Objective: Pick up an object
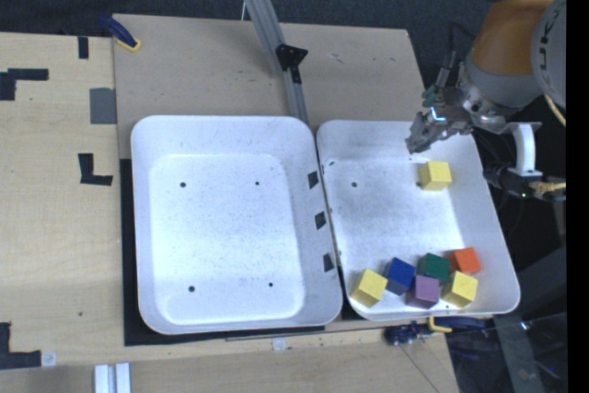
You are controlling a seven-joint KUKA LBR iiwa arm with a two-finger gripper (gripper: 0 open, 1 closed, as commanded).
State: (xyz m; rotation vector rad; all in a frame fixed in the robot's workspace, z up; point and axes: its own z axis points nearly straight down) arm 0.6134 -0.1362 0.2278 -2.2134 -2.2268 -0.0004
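Observation:
A yellow cube point(434, 175) lies alone in the upper right part of the right bin point(386, 216). Along that bin's front edge sits a cluster of cubes: yellow point(370, 286), blue point(400, 273), green point(433, 267), purple point(426, 289), orange point(466, 260) and another yellow point(462, 289). My gripper point(424, 133) hangs over the bin's far right corner, just up and left of the lone yellow cube, apart from it. Nothing shows between its tips.
The left bin point(225, 216) lies beside the right one, their rims meeting at the middle. A grey metal pole point(262, 5) slants down to the gap between the bins. A blue and yellow clamp point(120, 32) rests on the bench at upper left.

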